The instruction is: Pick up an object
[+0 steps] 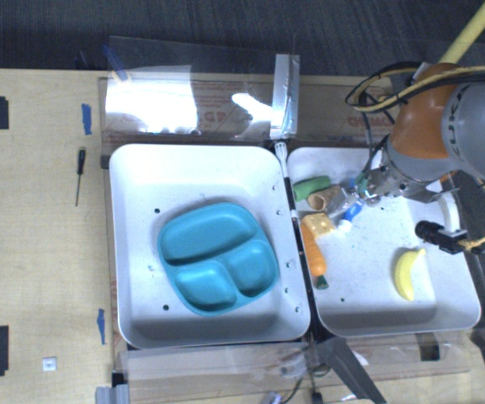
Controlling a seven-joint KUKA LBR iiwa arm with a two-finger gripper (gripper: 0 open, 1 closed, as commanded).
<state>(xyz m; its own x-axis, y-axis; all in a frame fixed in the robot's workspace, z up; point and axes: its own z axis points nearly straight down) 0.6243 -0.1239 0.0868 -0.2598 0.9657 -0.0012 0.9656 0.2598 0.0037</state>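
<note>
Tool [354,202] is down in the right bin [445,310] near its far-left corner, beside the green piece [311,186] and orange piece [314,244], grip impossible to tell, banana [405,273] lying apart.

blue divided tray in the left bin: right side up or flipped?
Right side up. The blue tray lies in the left bin with its three compartments facing the camera, rims and dividers visible. The compartments look empty.
</note>
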